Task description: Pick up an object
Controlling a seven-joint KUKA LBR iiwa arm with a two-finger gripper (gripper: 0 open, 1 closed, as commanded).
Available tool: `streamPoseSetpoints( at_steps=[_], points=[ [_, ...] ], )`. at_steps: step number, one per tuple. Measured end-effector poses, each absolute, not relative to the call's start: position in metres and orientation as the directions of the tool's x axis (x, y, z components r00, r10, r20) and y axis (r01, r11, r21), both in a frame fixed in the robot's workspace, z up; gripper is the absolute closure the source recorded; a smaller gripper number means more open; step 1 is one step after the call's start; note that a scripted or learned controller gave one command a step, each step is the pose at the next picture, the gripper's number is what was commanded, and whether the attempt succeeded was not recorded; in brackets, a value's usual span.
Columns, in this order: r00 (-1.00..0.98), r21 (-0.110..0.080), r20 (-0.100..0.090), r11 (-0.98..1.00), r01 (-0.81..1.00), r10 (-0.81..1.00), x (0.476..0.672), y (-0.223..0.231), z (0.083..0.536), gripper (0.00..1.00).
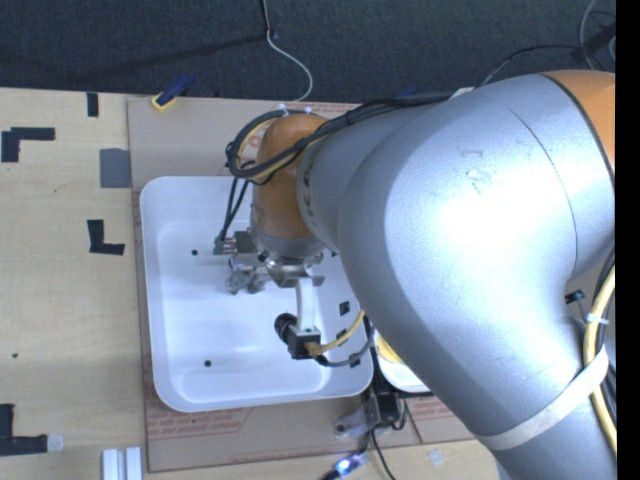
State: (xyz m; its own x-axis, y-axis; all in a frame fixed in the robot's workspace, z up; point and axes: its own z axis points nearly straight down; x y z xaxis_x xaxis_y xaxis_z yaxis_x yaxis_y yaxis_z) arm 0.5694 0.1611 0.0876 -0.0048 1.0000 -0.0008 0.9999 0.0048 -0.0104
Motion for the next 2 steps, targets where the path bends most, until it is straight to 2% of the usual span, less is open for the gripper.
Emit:
streamPoseSetpoints(
  at_steps=[1, 2],
  points=[
    [-0.007, -0.005, 0.001, 0.007, 1.0, 1.0, 0.537, 0.224, 0.101, 1.0],
    [-0.004, -0.003, 0.001, 0.004, 1.0, 1.0, 0.522, 0.234, 0.131, 1.0]
  ],
)
